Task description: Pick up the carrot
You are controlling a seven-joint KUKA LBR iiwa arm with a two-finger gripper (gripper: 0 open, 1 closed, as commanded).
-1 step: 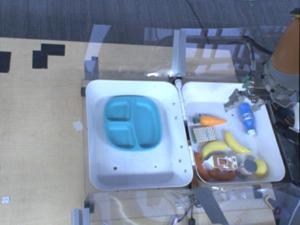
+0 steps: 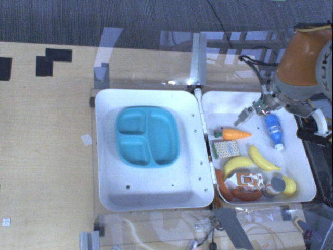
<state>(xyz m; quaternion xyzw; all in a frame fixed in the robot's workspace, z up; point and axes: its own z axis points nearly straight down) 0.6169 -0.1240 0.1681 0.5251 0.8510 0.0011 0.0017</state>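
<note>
While the carrot lies in the right bin — above a speckled sponge — the gripper hovers just above it, fingers apart, grasping nothing.

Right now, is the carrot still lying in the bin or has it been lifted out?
In the bin. The carrot lies flat on the right bin floor; the gripper hangs apart, up and to its right.

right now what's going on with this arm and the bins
The arm has reached into the right bin, and its gripper hangs above and to the right of the carrot with nothing between its fingers. The carrot lies on the bin floor among bananas and a blue bottle. The left bin holds a blue tray.
</note>
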